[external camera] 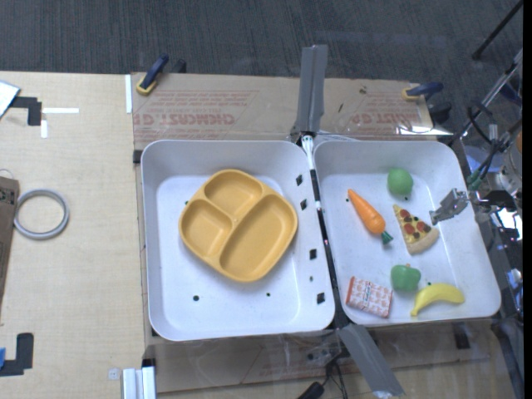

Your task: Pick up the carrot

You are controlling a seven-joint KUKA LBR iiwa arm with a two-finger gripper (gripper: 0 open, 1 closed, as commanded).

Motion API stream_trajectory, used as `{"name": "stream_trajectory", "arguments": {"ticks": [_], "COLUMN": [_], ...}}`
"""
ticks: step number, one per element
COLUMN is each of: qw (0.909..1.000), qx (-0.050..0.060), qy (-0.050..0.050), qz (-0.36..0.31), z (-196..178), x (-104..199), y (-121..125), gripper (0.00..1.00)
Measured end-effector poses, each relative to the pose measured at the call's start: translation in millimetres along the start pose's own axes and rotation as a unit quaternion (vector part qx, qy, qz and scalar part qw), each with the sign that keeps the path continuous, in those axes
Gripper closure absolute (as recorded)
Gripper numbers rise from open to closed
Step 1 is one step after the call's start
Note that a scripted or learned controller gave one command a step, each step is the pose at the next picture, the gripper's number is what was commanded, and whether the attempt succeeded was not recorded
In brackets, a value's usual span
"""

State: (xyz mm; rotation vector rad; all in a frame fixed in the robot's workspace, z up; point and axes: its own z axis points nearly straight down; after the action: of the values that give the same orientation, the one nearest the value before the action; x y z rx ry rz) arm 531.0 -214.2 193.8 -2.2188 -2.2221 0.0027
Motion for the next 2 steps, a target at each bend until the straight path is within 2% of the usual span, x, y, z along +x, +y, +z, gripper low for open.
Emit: {"name": "stream_trajectory", "arguments": {"ticks": [1,2], "qw": [0.9985,0.9995], "qx": [0.0,0.001], "qy": [0.0,0.0], "qz": [-0.054,0.031], "z": [42,103], "x": [62,120], "y": [43,38], "gripper": [0.0,0.0]}}
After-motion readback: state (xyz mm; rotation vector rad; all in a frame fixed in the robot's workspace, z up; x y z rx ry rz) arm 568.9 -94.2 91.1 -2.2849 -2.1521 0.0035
